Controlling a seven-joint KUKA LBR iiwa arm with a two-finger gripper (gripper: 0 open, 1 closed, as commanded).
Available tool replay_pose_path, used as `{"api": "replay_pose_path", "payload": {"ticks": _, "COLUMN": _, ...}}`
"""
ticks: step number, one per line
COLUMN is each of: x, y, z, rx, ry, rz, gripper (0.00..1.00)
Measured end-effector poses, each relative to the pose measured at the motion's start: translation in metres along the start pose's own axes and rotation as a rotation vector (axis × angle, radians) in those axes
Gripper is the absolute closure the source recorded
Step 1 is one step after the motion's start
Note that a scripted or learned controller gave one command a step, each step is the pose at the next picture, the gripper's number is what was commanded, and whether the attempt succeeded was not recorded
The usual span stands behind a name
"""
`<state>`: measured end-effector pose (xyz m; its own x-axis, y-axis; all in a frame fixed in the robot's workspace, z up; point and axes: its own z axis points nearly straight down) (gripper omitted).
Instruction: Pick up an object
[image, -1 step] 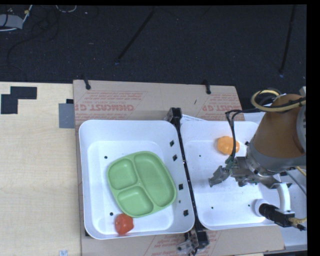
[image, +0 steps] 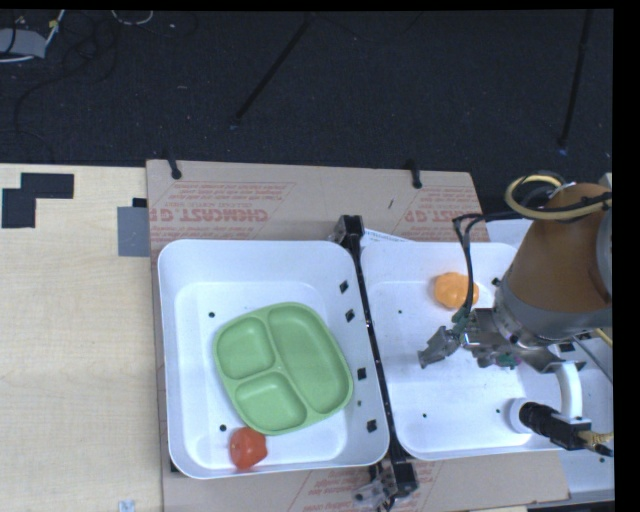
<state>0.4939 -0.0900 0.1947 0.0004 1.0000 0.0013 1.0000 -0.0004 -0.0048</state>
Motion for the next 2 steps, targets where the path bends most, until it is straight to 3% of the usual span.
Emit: {"api": "replay_pose_path", "payload": {"ticks": 2, "x": 0.003, "y": 0.0, "z": 0.09, "rx": 0.004, "ry": 0.001, "rz": 0.0, "gripper": 0.0}}
